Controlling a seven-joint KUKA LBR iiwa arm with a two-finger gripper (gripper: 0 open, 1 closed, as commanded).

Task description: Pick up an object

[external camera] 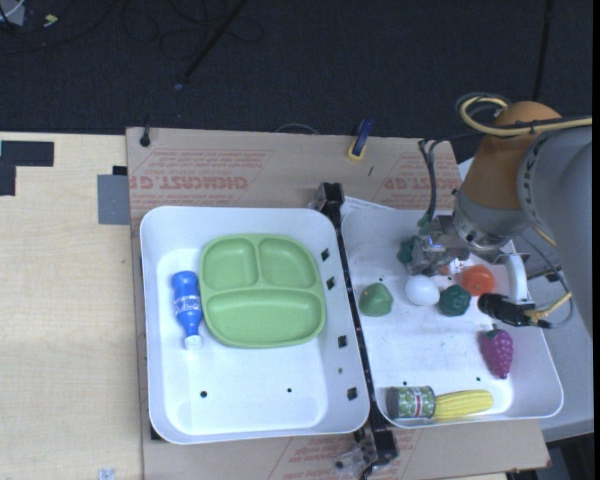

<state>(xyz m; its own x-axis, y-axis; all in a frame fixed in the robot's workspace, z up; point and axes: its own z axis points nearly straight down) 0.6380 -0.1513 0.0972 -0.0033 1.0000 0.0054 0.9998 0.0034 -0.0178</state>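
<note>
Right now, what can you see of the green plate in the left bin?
The plate is a light green, plastic-looking tray with rounded corners and three compartments: two small ones at the far side and one long one nearer the camera. All three look empty. It lies flat, face up, in the left bin, toward its far half. A blue bottle lies close along its left edge; contact is unclear.

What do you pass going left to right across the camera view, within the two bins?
Blue bottle → green divided plate → green round fruit → white ball → dark green fruit → purple grapes.
</note>
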